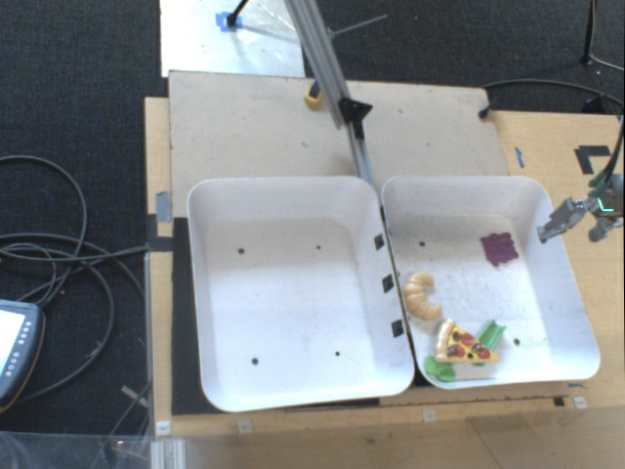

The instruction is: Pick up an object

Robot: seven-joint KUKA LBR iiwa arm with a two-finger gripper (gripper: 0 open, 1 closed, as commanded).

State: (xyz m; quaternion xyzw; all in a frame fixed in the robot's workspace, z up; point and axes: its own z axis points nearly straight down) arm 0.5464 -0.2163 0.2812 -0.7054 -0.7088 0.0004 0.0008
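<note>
The right bin [562,291] holds several small toy foods. A purple piece [500,248] lies toward its back right. A tan croissant [422,295] rests near the divider. A pizza slice [465,345] lies at the front, with a green piece [491,334] beside it and another green bit [439,368] under its corner. My gripper [563,219] hangs at the right rim of this bin, to the right of the purple piece and apart from it. Nothing shows in its grasp.
The left bin [210,291] stands beside the right one, sharing a divider. A slanted metal pole [322,47] crosses the board behind the bins. Cables lie on the dark floor at left, near a pendant [15,345].
</note>
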